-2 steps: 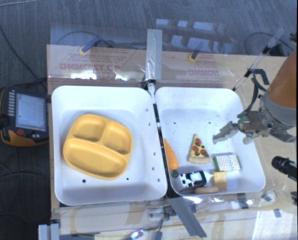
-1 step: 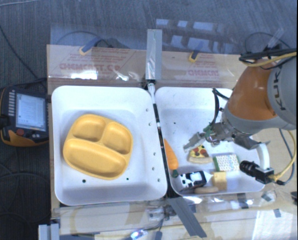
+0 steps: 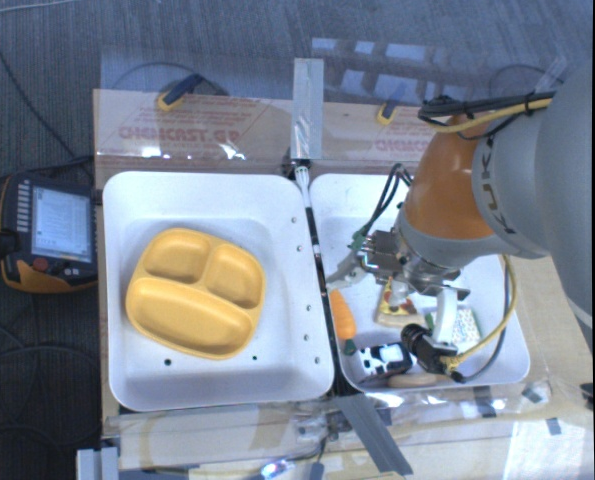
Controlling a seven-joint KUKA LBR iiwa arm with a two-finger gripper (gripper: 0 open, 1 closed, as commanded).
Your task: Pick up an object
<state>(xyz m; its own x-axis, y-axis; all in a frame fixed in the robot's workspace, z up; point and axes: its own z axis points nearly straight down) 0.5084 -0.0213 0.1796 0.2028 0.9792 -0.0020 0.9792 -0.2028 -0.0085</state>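
The grey arm with its orange band reaches into the right bin, and its gripper hangs low over the bin's middle. Directly beneath it lies a small yellow and red wedge-shaped piece. An orange carrot rests against the bin's left wall. A black and white toy and a brown stick lie near the front wall. A speckled white and green piece sits to the right of the gripper. The arm hides much of the bin's floor.
The left bin holds a yellow divided plate. A raised divider separates the two bins. A handheld control pendant lies on the floor at far left. Cables loop from the arm over the right bin.
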